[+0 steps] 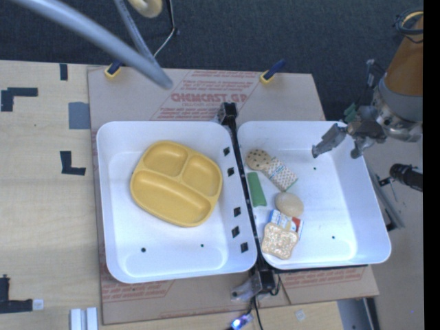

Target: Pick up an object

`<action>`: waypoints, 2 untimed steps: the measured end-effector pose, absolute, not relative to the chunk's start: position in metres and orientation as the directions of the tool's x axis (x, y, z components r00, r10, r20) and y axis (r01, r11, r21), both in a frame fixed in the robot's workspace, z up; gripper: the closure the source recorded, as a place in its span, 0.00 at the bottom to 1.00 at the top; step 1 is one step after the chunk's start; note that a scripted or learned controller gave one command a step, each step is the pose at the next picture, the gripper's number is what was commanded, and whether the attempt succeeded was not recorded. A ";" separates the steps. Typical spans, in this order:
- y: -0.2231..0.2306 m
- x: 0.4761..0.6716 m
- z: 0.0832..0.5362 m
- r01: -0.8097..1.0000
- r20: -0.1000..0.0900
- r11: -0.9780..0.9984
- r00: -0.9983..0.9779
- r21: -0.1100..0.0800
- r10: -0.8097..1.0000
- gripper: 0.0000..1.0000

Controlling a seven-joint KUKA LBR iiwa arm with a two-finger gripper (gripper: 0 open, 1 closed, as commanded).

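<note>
The table point(41, 205) is covered in the middle by a brown cardboard sheet point(199, 96), on which red lettering reading "CHEMCAST GP" can be made out. Two white bins are set side by side on it. In the left bin point(117, 253) a yellow divided tray point(177, 182) is laid. The right bin point(344, 232) holds a cluster near its left wall: a green stick point(256, 189), a patterned packet point(282, 174), a speckled round cookie point(258, 159), a pale round piece point(289, 204), a square cracker point(279, 239) and a small red-and-blue wrapper point(284, 220) whose print cannot be read. The claw point(342, 141) is seen above the upper right part of the right bin, fingers spread apart with nothing between them. The cluster lies to its left and lower, well apart.
</note>
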State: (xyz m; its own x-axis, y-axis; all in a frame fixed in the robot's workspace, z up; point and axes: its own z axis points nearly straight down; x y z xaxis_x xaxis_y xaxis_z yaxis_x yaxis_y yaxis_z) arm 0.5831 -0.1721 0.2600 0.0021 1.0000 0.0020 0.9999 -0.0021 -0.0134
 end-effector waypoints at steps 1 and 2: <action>-0.172 0.585 0.267 1.000 0.000 0.001 -0.001 -0.001 1.000 0.00; -0.177 0.579 0.220 1.000 0.000 0.000 0.000 -0.005 1.000 0.00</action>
